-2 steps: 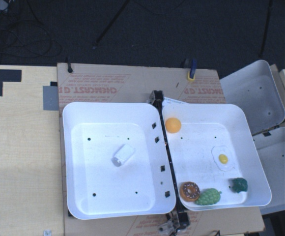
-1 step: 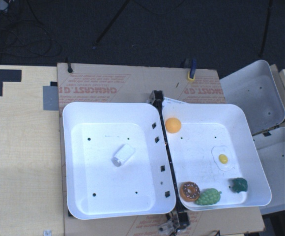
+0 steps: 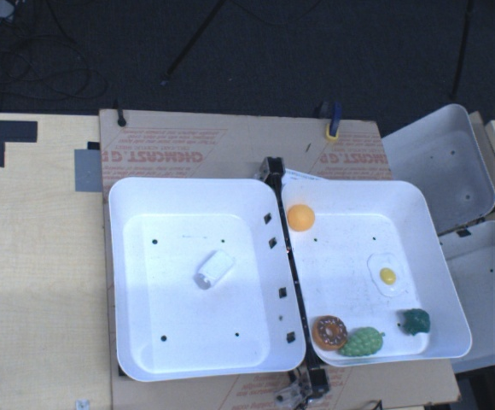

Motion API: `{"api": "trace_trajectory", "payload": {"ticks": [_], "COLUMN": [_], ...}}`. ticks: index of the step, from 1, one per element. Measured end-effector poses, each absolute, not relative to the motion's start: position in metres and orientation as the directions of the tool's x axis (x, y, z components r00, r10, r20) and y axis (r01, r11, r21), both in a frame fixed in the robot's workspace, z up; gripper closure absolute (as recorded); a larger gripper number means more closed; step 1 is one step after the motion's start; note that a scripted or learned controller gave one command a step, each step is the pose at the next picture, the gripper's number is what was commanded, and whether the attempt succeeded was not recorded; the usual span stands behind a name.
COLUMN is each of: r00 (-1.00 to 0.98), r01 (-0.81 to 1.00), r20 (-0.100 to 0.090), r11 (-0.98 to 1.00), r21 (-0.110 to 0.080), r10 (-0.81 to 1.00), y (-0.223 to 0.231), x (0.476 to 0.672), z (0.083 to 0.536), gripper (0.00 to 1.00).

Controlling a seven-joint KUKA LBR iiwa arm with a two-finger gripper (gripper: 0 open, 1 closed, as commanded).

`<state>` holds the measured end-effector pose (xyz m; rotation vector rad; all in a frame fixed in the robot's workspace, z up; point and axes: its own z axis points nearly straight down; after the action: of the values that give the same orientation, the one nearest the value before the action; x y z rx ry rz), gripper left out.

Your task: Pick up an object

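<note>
The left bin (image 3: 175, 336) holds one small white cylinder (image 3: 214, 268), lying on its side near the middle. In the right bin (image 3: 341, 259), an orange ball (image 3: 300, 218) rests in the far left corner. A toy fried egg (image 3: 387, 275) lies toward the right wall. Along the near wall sit a chocolate donut (image 3: 329, 331), a bunch of green grapes (image 3: 362, 342) touching it, and a dark green broccoli piece (image 3: 416, 320) near the right corner.
Both bins stand on a cardboard sheet (image 3: 230, 148) with a blue and yellow clamp (image 3: 334, 123) at its far edge. Black clips (image 3: 273, 243) line the seam between the bins. A grey metal plate (image 3: 439, 165) sits at the right, and pale wooden bench top (image 3: 34, 272) at the left.
</note>
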<state>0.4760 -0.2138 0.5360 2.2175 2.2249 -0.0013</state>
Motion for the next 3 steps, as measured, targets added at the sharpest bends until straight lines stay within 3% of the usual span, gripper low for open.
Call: {"api": "trace_trajectory", "payload": {"ticks": [3], "r00": [-0.009], "r01": [1.000], "r20": [-0.001], "r11": [0.009], "r21": [-0.001], "r10": [1.000], "y": [-0.213], "x": [0.476], "z": [0.538], "gripper": [0.00]}}
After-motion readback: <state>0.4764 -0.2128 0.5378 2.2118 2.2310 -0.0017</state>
